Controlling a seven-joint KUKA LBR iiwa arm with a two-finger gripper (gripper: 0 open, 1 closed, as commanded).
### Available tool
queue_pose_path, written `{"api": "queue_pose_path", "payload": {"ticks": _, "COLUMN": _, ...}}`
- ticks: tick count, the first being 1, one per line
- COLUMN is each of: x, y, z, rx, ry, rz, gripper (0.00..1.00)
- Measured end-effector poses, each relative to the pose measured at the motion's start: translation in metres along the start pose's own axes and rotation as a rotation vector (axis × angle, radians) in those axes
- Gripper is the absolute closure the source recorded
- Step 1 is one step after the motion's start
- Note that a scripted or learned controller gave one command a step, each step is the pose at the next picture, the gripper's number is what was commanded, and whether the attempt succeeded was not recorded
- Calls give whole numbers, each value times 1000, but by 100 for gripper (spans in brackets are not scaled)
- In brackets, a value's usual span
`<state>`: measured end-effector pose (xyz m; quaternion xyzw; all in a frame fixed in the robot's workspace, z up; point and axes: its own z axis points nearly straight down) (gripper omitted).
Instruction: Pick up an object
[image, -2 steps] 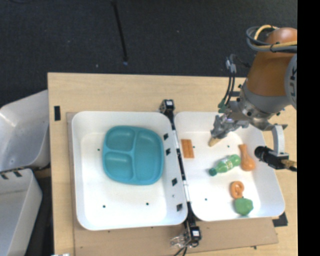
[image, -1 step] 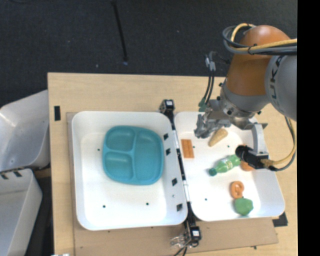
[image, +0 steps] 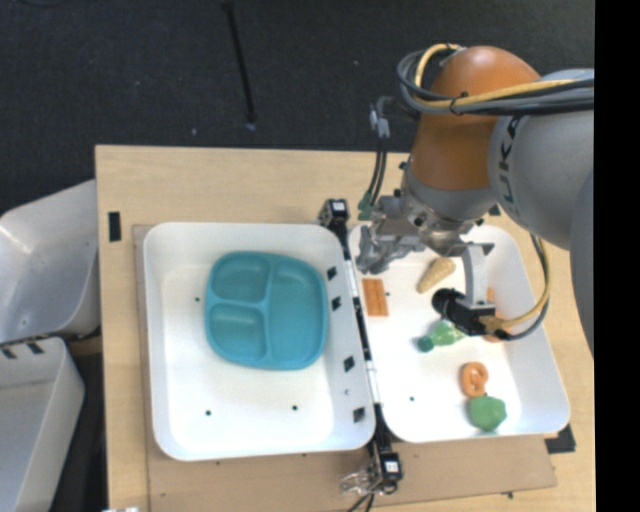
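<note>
Over the far-left part of the right bin (image: 428, 412), my gripper (image: 376, 250) hangs low, close to the rim shared with the left bin (image: 180, 400). Whether it is open or closed I cannot tell, as the wrist housing covers it from above. Nothing is seen held.

Findings, working outward:
- An orange block (image: 373, 297) lies just near of the gripper, hard against the left wall of the bin.
- A tan wedge (image: 436, 273) lies just to the right, in open floor.
- A green piece (image: 440, 336) sits further near, partly under a black fitting (image: 462, 310) on my cabling.
- An orange ring (image: 474, 377) and a green lump (image: 487, 412) lie well apart, toward the near-right corner.
- A teal plate (image: 267, 308) occupies the left bin.

Assessment: the approach is made and the grasp is not yet secured. The tan wedge is the sounder target, since it has clearance on all sides. The orange block risks a strike on the wall.

Recommendation: centre squarely over one item, straddle its narrow axis, descend fully to the floor before closing, and lift straight up.
</note>
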<state>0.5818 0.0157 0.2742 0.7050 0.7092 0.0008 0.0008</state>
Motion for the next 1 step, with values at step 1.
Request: {"api": "queue_pose_path", "payload": {"ticks": 1, "x": 46, "y": 8, "z": 6, "rx": 0, "ry": -1, "rz": 1, "gripper": 100}}
